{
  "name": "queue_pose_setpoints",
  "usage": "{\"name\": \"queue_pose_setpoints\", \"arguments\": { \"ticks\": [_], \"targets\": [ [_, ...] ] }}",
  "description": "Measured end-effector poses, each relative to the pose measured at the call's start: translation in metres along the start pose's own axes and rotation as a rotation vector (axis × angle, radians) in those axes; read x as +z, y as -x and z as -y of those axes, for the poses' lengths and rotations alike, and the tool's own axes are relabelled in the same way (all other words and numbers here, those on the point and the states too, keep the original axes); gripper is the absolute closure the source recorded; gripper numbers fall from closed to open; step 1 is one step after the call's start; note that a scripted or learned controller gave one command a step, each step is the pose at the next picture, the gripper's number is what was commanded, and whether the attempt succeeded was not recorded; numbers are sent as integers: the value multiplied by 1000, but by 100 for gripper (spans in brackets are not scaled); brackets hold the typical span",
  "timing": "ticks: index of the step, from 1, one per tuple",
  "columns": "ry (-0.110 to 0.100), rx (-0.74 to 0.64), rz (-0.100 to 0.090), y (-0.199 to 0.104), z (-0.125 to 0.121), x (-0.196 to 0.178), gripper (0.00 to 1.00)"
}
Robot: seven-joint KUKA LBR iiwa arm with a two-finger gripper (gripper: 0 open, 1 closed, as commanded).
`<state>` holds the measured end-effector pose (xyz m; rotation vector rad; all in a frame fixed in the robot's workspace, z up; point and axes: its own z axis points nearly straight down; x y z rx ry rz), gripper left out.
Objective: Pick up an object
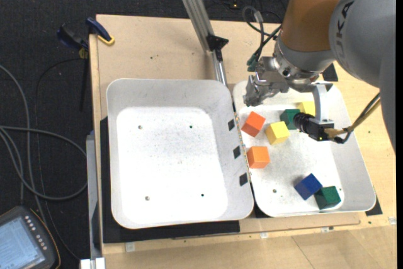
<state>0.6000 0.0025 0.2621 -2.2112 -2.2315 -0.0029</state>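
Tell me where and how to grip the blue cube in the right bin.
Grip the small blue wooden cube across its two free flat faces, those at upper left and lower right, coming straight down from above. A dark green cube sits against its lower-right corner, so keep the fingers off that corner. The top looks open, probably giving the two-finger gripper room.

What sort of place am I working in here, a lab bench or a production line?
Most likely a robotics lab bench. A wooden board carries two white bins, the right one holding colored toy blocks, and loose cables and a teach pendant lie on dark carpet.
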Motion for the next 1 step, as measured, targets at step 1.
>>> {"name": "queue_pose_setpoints", "arguments": {
  "ticks": [1],
  "targets": [
    [0, 1, 1, -54, -19, 21, 100]
  ]
}}
